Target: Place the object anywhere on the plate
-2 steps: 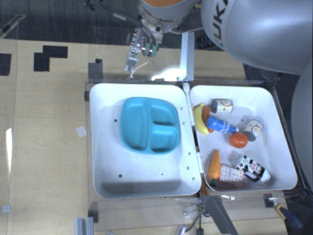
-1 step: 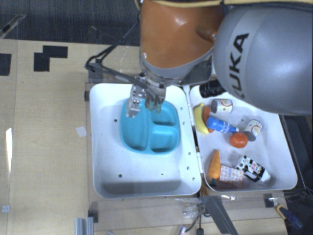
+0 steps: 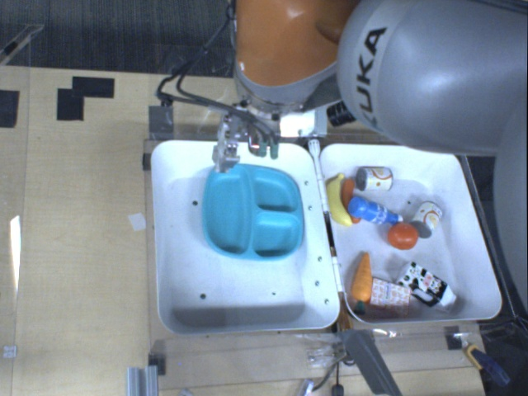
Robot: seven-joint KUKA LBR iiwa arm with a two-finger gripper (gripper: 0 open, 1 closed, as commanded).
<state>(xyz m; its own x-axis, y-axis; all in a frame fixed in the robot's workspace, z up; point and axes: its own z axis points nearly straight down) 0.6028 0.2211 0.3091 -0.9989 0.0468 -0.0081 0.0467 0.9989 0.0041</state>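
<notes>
Looming closest, I'm seeing the grey arm (image 3: 429, 56) overhanging the tan counter (image 3: 74, 246). End effector (image 3: 246, 148) is hovering at the blue plate's (image 3: 252, 213) twelve o'clock; I cannot tell its opening.

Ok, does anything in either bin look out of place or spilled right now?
Nothing stands out. The blue plate lies flat in the left bin, bare, with the tool at its far rim. The toy foods sit jumbled but contained in the right bin.

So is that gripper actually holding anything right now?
It cannot be told. The gripper hangs over the far rim of the blue divided plastic plate in the left white bin, and no object shows in it.
</notes>
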